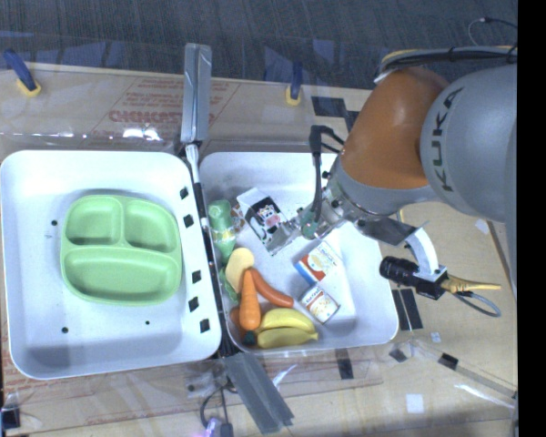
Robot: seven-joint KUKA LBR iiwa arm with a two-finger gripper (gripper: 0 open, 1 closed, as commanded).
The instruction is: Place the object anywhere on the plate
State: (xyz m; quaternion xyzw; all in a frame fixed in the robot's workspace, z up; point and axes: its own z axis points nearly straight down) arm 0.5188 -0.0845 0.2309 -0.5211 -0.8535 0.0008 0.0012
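**Tool low over the right bin, plate apart in the left**

Over the right bin (373, 321) the grey arm (437, 144) reaches in, and its tool (311, 223) hangs low among the things heaped there. Whether the tool is open or closed I cannot tell from this slant, since the orange band and wrist cover most of it.

Just left of the tool lies a small white card with a dark printed figure (266, 217), perhaps touching the tip, though the view is too poor to be sure. Just below the tool sit two small white-and-orange boxes (320, 264). Further down and to the left are a carrot (248, 304), a red sausage-like piece (275, 292) and a banana (286, 326) at the bin's near edge. A green bottle (222, 223) lies by the bin's left wall.

Well to the left of the tool, past the divider, the green sectioned plate (123, 248) rests in the left bin (27, 335).
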